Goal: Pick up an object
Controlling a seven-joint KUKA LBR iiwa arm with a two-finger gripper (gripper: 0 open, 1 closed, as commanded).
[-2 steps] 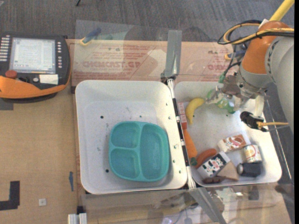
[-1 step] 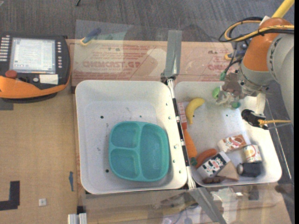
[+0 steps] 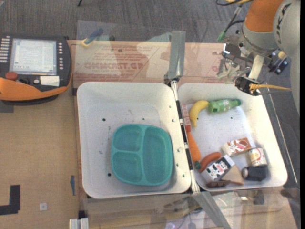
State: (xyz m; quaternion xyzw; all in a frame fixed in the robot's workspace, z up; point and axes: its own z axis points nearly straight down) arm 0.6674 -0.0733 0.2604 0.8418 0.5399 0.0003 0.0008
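The arm sits high at the top right, its gripper [image 3: 239,69] hanging above the far rim of the right bin [image 3: 274,128], over the surface rather than down among the goods, and nothing is between the fingers; whether they are spread or pressed together I cannot tell from this angle, the wrist hardware blurs it. So this reads as the approach stage: no object chosen by contact yet, everything lying loose. Nearest the gripper is the green bottle [image 3: 224,105], on its side near the bin's far wall, with the yellow banana [image 3: 197,111] touching or just beside its left end. Along the divider lies the carrot [image 3: 192,147], and toward the near corner the clutter thickens: a red sausage-like piece [image 3: 210,161], a black-and-white carton [image 3: 219,169], a small brown-and-white box [image 3: 237,146], a little can [image 3: 257,156] and a dark lump [image 3: 256,173], packed close together. The left bin [image 3: 90,109] carries a teal divided tray [image 3: 141,154]. Next call, as I judge it: drop into the right bin over something with room around it. The bottle looks the likeliest pick, close by and clear on its right side, though its round body could roll under a closing grip, and the banana crowding it could get nudged.
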